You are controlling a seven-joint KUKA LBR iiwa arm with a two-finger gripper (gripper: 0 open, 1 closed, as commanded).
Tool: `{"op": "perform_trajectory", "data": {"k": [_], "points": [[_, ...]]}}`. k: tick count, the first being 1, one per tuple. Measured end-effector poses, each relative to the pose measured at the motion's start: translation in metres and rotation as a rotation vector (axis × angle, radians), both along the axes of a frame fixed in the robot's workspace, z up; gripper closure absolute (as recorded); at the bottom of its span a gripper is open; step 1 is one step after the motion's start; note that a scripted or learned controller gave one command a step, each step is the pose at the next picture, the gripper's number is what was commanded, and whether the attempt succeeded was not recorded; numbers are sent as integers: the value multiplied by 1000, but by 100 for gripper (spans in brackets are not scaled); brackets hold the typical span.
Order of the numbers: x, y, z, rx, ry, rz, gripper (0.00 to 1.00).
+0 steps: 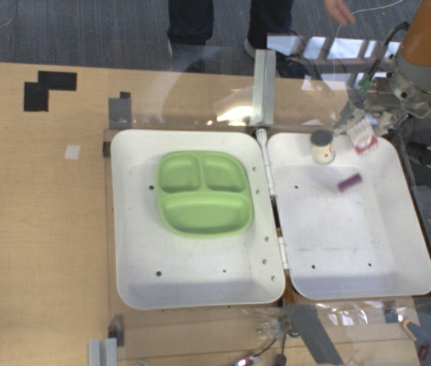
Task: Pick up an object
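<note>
The gripper (361, 120) hangs over the right bin (398, 280) at its one o'clock corner; whether the jaws are open or closed I cannot tell, though a small red-and-white packet (361, 136) sits right under them. Towards nine o'clock from there stands a little cream jar (323, 148) with a grey cap, likely light and stiff, best taken across its sides. The purple piece (349, 181) towards six o'clock looks small and prone to roll. The left bin (135, 280) holds a green divided plate (204, 193)
</note>
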State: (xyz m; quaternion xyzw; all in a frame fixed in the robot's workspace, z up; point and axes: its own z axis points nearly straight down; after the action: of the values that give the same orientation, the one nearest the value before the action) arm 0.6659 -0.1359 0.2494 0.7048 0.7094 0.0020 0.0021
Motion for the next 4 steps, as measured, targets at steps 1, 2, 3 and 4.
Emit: {"op": "perform_trajectory", "data": {"k": [1, 2, 3, 4], "points": [[4, -41, -128, -1, 2, -1, 0], [-92, -17, -160, 1, -5, -155, 0], [-24, 29, -159, -13, -8, -74, 0], [5, 52, -161, -1, -5, 9, 0]]}}
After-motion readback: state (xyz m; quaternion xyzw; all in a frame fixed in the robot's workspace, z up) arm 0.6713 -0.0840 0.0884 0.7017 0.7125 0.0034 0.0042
